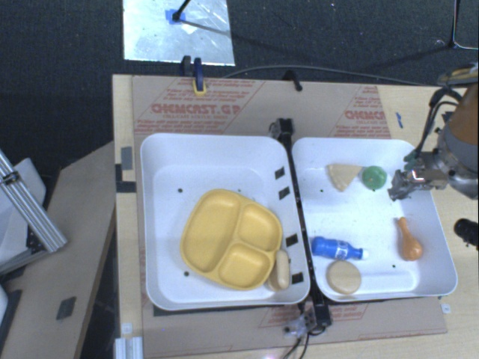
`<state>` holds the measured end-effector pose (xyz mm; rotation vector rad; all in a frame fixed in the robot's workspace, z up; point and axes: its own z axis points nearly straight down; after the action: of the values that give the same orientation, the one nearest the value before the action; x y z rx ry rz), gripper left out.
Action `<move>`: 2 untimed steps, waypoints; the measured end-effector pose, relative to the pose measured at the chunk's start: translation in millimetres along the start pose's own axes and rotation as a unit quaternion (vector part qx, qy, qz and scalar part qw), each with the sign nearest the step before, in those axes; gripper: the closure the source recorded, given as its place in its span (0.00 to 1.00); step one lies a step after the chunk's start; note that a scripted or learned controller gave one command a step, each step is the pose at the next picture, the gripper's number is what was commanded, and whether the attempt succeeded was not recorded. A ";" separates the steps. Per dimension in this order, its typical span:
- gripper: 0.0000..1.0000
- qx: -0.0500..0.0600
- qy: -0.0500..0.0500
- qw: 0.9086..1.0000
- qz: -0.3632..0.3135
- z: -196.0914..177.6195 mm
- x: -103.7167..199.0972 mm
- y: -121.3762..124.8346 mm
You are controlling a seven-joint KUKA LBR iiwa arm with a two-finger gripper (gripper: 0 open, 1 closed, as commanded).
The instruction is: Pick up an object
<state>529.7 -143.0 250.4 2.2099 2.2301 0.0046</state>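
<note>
The right bin point(314, 159) holds a green ball point(374, 176), a tan wedge point(343, 176), a blue bottle point(334, 248), a tan round disc point(343, 277) and an orange drumstick-shaped piece point(409, 240). My gripper point(400, 186) hangs over the right bin's right edge, just right of the green ball and above the orange piece. Nothing shows between its fingers. The left bin point(172, 163) carries a yellow divided plate point(230, 238) with a beige oval piece point(281, 269) at its lower right corner.
A black divider strip point(293, 200) runs between the two bins. The bins rest on a cardboard sheet point(224, 107). A clamp point(196, 73) sits at the bench's far edge. Cables point(441, 118) hang along the arm at the right.
</note>
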 end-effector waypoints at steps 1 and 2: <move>1.00 0.001 0.000 1.000 0.000 13.7 52.4 18.0; 1.00 0.001 0.000 1.000 0.000 23.3 95.5 39.2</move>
<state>568.0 -47.1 227.3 2.2106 2.2314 0.0037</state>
